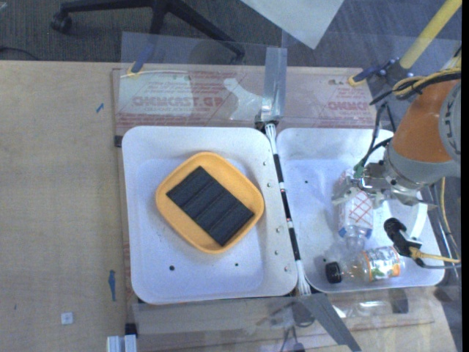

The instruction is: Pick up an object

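Reaching in from the right, the grey arm with its orange band (432, 119) is hanging over the right bin (308, 160), and the gripper (364, 189) is sitting low above a clear plastic bottle with a red crosshatch label (359, 215). Whether the gripper is clenched, released or grasping anything is something I cannot tell, since the wrist is covering it. The labelled bottle is lying near the middle of the right bin, its neck pointing toward the front edge. A 2nd clear bottle with a black cap (366, 266) is lying on its side near the front wall, just beside the 1st. In the left bin (146, 152) an orange tray with a black ribbed pad (209, 200) is resting, turned at a slant.
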